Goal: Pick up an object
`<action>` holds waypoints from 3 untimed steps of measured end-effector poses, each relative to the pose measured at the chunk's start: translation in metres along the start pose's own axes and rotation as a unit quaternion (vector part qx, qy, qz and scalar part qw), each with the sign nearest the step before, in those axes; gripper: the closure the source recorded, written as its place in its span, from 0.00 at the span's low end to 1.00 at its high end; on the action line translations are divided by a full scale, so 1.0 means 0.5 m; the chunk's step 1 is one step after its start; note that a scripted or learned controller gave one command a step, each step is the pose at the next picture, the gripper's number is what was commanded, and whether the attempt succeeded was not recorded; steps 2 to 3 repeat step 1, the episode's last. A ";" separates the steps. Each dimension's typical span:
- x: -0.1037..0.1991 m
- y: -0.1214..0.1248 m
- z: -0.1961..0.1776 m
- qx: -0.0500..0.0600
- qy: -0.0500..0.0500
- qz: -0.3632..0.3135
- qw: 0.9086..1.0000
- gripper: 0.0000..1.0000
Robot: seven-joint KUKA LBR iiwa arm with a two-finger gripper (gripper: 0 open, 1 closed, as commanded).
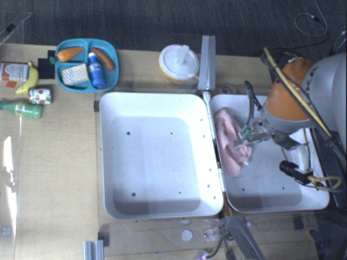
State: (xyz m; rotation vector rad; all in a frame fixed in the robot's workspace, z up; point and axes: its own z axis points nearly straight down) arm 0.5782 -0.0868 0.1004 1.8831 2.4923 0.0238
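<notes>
The grey two-finger gripper (242,140) sits down on the crumpled pink cloth (230,141) in the right shallow white bin (271,199), though I cannot tell its state, so lifting remains.

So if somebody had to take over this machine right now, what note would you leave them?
Gripper: down in the right bin, at the pink cloth; whether its fingers are open or shut can't be told from this angle.
Things: the cloth lies crumpled along the right bin's left wall. The left bin sits beside it.
Done: the arm has reached the cloth.
Left: confirm a grip, then lift the cloth clear.
</notes>
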 end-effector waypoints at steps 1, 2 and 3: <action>0.063 0.142 -0.211 0.011 0.003 -0.074 0.997 1.00; 0.063 0.142 -0.211 0.011 0.003 -0.074 0.997 1.00; 0.063 0.142 -0.211 0.011 0.003 -0.074 0.997 1.00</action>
